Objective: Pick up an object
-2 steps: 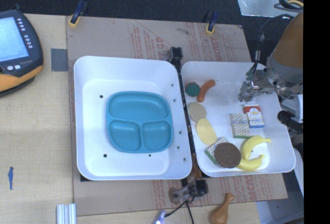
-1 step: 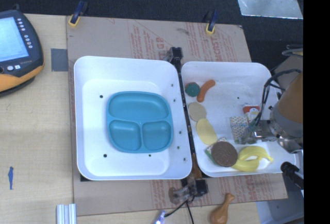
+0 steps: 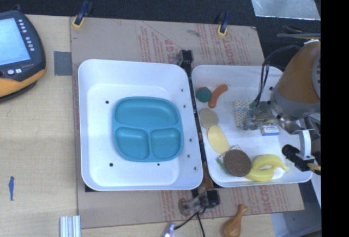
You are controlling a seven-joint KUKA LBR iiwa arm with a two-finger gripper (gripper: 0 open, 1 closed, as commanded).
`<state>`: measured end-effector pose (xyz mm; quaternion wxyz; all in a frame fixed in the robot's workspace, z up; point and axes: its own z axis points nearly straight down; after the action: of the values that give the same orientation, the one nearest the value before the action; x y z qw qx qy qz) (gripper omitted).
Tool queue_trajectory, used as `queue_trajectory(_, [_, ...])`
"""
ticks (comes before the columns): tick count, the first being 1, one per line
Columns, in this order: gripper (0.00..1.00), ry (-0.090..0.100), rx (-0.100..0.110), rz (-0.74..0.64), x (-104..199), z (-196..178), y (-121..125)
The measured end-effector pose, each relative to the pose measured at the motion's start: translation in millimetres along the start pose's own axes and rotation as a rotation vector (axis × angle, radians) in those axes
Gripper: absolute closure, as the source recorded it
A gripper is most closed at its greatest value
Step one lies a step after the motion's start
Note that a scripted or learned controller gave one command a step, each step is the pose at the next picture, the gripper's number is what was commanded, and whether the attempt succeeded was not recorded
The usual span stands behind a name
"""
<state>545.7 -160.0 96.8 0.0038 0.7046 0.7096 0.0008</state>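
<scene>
The claw (image 3: 255, 120), whose state I cannot tell, hangs over a small patterned packet (image 3: 242, 113) at three o'clock in the right bin (image 3: 214, 171); it looks light, flat and soft, probably best pinched across its edges.

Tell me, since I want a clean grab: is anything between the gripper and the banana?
Nothing visible blocks it. The gripper is low in the right bin, by a patterned packet; the banana lies nearer the front wall, with bare floor between. The brown disc touches the banana's left end.
</scene>
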Motion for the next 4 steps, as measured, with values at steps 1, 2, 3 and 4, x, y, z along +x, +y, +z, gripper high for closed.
queue_trajectory(1, [0.0, 0.005, 0.01, 0.002, 38, 5, 58])
queue_trajectory(2, [0.0, 0.005, 0.011, 0.003, 54, 5, 111])
queue_trajectory(3, [0.0, 0.005, 0.012, 0.005, -17, -8, 87])
queue_trajectory(4, [0.0, 0.005, 0.01, 0.001, 67, 5, 111])
